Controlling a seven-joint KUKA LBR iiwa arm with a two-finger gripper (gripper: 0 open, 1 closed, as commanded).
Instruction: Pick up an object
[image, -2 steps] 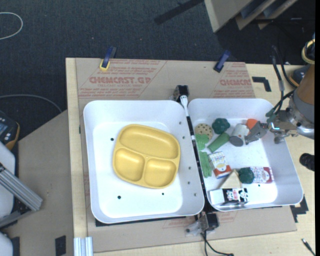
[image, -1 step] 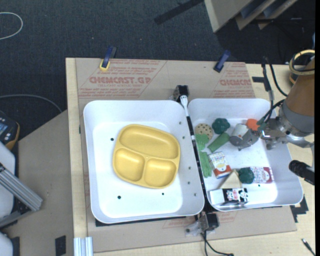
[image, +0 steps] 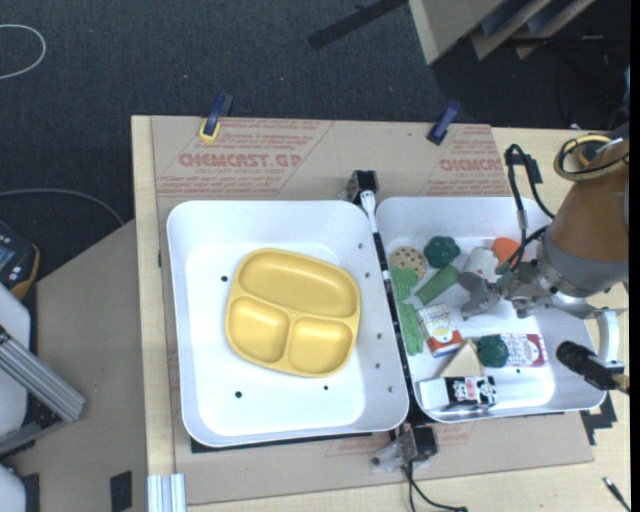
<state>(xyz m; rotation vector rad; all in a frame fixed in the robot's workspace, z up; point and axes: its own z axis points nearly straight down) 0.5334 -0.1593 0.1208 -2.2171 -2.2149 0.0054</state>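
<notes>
We see a smooth yellow plastic tray (image: 292, 312), rounded with three compartments, lying in the glossy white left bin (image: 200, 390). The right bin (image: 440, 210) holds small objects: a bumpy green broccoli (image: 441, 248), a spotted cookie (image: 406, 260), a carton (image: 521, 349). The metal gripper (image: 480, 295) hovers among them; we cannot tell its grip.

My bench (image: 300, 150) is a pale board covered with brown paper printed in red. A yellow clip (image: 212, 122) and a blue clip (image: 443, 123) grip its far edge. Two white bins sit on it side by side: the left bin (image: 200, 330) and the right bin (image: 440, 208), touching along the middle.
</notes>
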